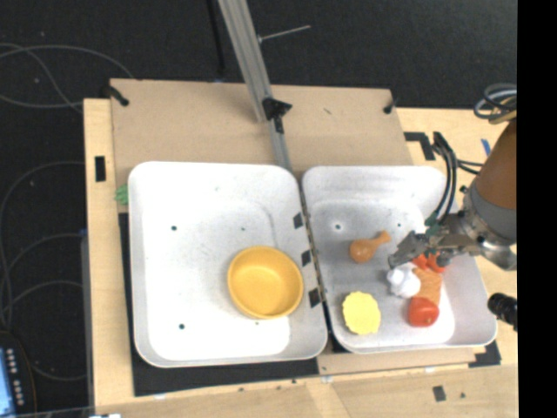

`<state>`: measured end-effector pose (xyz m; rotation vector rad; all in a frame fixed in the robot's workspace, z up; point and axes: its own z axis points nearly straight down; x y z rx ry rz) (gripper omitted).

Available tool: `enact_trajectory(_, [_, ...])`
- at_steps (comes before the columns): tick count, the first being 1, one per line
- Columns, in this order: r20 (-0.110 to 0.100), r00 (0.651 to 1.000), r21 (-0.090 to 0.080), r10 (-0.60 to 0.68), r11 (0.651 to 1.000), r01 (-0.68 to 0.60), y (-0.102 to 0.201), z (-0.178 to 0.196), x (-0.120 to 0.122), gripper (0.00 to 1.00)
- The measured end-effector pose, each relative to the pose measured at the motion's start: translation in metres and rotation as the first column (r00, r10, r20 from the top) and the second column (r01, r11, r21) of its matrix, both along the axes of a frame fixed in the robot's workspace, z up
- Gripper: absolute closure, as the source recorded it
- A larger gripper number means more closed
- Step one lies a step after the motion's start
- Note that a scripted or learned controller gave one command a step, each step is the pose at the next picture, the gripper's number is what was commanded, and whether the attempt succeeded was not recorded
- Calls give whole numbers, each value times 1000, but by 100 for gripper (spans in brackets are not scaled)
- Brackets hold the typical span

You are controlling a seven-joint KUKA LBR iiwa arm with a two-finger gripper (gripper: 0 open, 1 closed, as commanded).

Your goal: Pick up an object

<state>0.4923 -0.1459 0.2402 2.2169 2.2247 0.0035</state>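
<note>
We found the gripper (416, 255) low over the right bin (365, 185), and we could not tell how it was set. Just below it, at about five o'clock, lay a small white object (401, 280) touching an orange carrot-like piece (430, 283). A red tomato-like ball (423, 312) sat at six o'clock, a yellow disc (361, 313) at seven, and an orange drumstick-shaped toy (368, 247) at nine. The left bin (174, 207) held a yellow bowl (265, 282).

Left bin (174, 198) open around yellow bowl (265, 282)
</note>
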Motion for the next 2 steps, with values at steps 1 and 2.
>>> enact_trajectory(1, [1,1000,0,-2,1000,2,0,0,0,0])
enact_trajectory(2, [-7,1000,-2,-5,1000,5,-5,-62,0,0])
